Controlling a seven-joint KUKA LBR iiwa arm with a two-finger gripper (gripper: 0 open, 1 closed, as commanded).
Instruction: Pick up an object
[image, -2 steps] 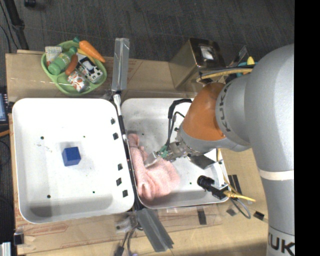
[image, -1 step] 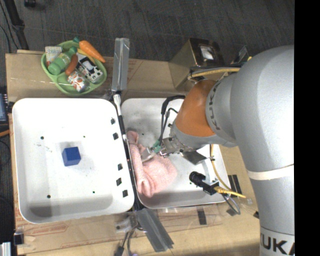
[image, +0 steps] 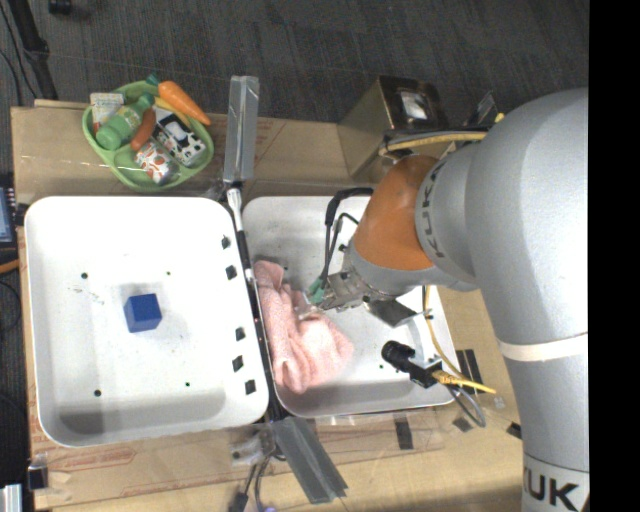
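Pink cloth (image: 300, 338) lies under the gripper (image: 325, 298); blue cube (image: 143, 311) sits apart.

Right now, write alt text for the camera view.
The arm's gripper sits low over a pink cloth in the right bin. A blue cube lies in the left bin; a green bowl of toy food stands behind.

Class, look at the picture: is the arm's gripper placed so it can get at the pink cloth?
Probably yes. The gripper sits low in the right bin, right at the upper edge of the pink cloth, with nothing lying between them.
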